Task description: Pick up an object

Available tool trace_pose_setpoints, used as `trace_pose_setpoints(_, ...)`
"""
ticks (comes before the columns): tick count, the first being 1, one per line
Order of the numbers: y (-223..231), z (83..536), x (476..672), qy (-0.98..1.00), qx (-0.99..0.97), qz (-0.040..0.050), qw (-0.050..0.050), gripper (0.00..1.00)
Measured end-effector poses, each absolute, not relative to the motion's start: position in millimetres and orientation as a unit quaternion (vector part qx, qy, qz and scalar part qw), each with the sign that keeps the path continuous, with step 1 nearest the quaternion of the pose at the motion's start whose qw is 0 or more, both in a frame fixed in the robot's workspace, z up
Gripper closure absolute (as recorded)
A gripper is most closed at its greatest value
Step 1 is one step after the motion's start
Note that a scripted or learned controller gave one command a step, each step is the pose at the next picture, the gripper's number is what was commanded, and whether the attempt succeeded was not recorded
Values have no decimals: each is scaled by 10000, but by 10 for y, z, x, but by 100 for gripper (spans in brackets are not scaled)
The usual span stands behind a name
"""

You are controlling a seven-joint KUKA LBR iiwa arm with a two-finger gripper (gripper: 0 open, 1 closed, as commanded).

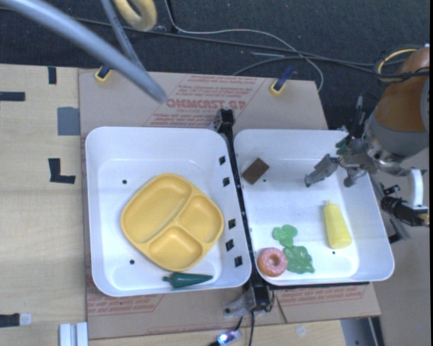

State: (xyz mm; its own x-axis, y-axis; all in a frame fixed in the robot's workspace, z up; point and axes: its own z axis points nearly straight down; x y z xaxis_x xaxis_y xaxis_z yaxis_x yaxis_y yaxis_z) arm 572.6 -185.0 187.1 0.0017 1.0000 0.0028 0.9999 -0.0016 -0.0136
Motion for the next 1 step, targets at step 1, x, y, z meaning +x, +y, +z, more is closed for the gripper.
trace_pose_setpoints(1, -1848, 1937, 5758, -7076, -7066, 4, 5, 0)
